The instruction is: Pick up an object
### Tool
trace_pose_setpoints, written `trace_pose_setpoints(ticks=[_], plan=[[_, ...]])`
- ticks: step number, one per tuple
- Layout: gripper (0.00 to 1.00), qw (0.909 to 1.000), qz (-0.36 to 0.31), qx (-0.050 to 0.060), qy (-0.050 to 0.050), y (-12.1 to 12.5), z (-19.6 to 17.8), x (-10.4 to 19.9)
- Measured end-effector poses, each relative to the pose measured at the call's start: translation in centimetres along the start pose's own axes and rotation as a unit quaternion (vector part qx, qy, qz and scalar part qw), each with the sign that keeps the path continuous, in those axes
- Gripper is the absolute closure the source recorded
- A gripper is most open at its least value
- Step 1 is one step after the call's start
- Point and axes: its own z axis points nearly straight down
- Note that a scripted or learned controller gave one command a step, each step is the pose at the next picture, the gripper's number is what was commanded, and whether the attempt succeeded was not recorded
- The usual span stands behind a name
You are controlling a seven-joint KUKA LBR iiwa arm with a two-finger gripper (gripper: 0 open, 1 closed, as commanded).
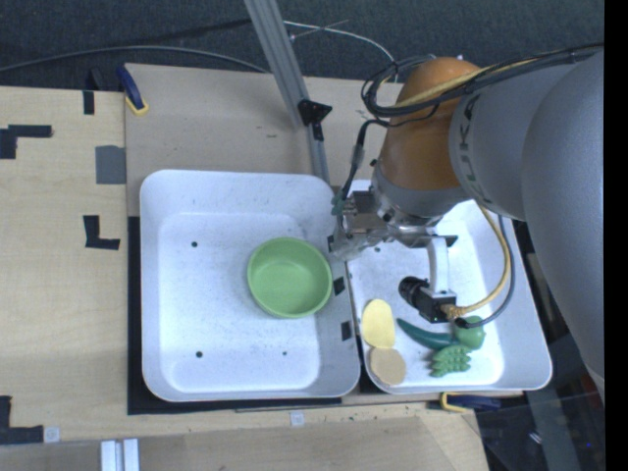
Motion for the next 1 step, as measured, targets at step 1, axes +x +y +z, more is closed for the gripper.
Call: trace_pose_setpoints(ticks=[1], plan=[[1.00,1.0000,0.000,0.000,0.000,-1.47,0.46,5.27]])
